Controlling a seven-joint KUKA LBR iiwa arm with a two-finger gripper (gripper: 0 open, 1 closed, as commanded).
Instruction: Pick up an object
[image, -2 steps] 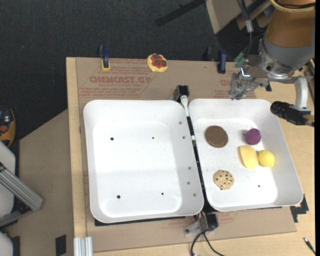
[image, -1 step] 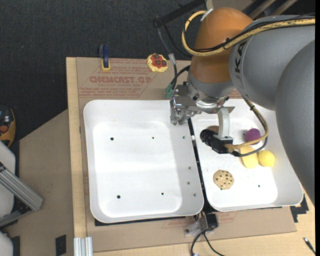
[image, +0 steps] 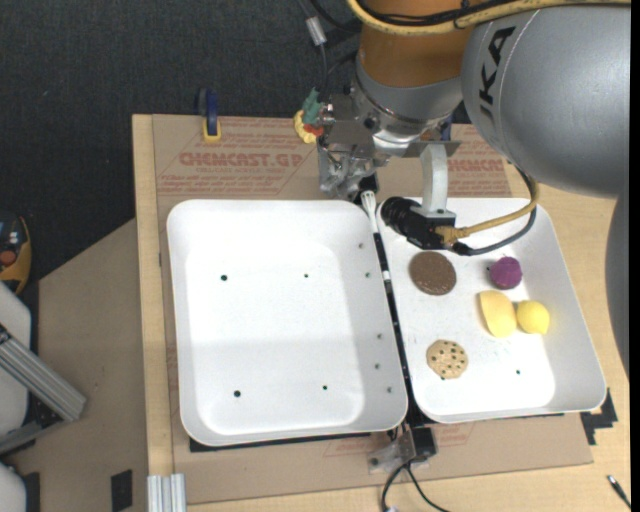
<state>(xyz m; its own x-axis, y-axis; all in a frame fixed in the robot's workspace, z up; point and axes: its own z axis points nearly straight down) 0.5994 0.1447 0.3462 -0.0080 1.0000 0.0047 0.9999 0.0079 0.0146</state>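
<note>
My hand (image: 352, 178) hangs over the far rim where the two white bins meet; whether it is open or closed I cannot tell. Nothing shows between its fingers. In the right bin (image: 560, 380), just beside and nearer the camera than my hand, lies a brown round disc (image: 433, 272). Further out sit a purple ball (image: 506, 272), a yellow block (image: 496, 313) touching a yellow ball (image: 533, 317), and a chocolate-chip cookie (image: 447, 359). The left bin (image: 190, 300) lies to the other side of my hand.

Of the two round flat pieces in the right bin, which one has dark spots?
The pale cookie, nearer the bin's front edge, carries dark spots; the brown disc behind it is plain.
</note>
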